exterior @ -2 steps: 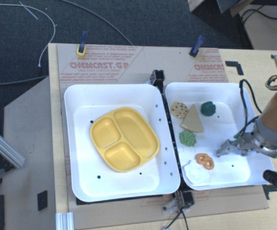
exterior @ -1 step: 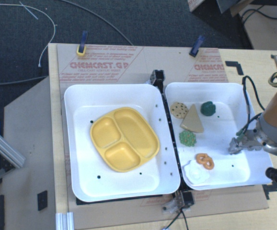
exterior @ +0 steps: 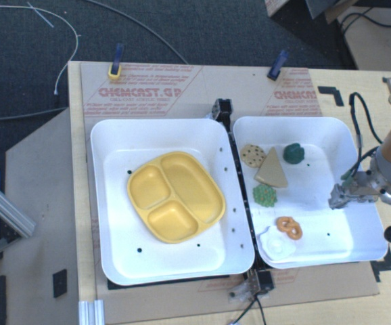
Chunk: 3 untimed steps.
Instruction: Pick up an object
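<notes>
The right bin [exterior: 331, 246] holds several small items. A round speckled cookie [exterior: 252, 155] lies next to a tan wedge [exterior: 272, 170], with a dark green ball [exterior: 293, 154] behind them. Nearer the front are a light green knobbly piece [exterior: 264, 195], an orange pretzel [exterior: 289, 227] and a white lump [exterior: 277, 244]. My gripper [exterior: 339, 199] hangs low over the bin's right side, well right of all the items and touching none of them. Nothing shows in its grasp.
The left bin [exterior: 114, 147] carries a yellow divided plate [exterior: 176, 196]. A black clamp [exterior: 222, 109] sits between the bins at the back. Two blue clips [exterior: 117, 61] [exterior: 277, 65] hold the cardboard base. A black cable [exterior: 358, 124] runs by the right bin's far corner.
</notes>
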Motion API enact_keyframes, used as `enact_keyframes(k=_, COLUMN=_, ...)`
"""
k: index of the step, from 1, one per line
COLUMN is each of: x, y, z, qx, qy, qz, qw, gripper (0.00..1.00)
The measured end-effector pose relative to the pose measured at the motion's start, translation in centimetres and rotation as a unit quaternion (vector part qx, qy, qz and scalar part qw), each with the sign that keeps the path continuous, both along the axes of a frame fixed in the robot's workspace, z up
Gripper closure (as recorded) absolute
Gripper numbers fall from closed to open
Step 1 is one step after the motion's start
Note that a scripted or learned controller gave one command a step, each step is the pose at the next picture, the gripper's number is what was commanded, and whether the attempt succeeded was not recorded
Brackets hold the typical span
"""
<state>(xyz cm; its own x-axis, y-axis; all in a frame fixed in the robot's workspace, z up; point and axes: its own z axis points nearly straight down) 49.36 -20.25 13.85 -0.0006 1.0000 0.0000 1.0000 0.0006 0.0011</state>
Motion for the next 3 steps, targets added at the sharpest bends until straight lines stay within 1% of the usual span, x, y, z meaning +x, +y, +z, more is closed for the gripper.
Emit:
enact_keyframes(k=1, x=-0.4, y=0.3, z=6.2, qx=-0.0012, qy=-0.003, qz=0.000, qw=1.0000, gripper=1.00)
enact_keyframes(k=2, x=-0.2, y=0.3, z=11.6, qx=-0.0015, qy=-0.003, qz=0.001, qw=1.0000, gripper=1.00)
enact_keyframes(k=3, x=2.3, y=5.4, z=12.3, qx=0.0005, qy=-0.001, qz=0.003, qw=1.0000, gripper=1.00)
